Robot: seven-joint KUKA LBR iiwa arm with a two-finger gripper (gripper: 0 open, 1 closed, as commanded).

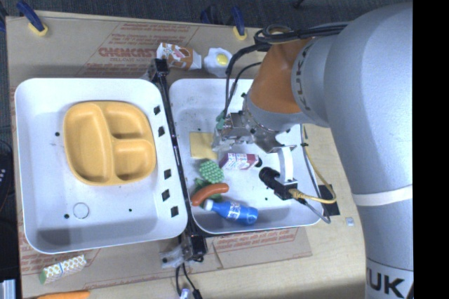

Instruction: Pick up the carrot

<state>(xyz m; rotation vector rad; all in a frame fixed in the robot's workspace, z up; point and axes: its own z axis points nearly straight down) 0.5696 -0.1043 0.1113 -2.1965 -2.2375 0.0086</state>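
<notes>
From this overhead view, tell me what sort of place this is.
Most likely a robotics lab bench set up for pick-and-place trials. A grey industrial arm reaches over two white bins, which sit on flattened cardboard held by blue clamps, and the right bin holds toy food such as a carrot.

Bulky grey arm (365, 94) with orange wrist band (277, 83), black cables (245, 59), apparently "KUKA" lettering.

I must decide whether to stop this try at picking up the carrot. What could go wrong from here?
1. The carrot lies tight between a green item and a blue bottle, so the fingers may catch a neighbour instead.
2. It sits near the right bin's wall, which may block one finger.
3. The gripper is above a small packet, not the carrot, and may close there.
</notes>
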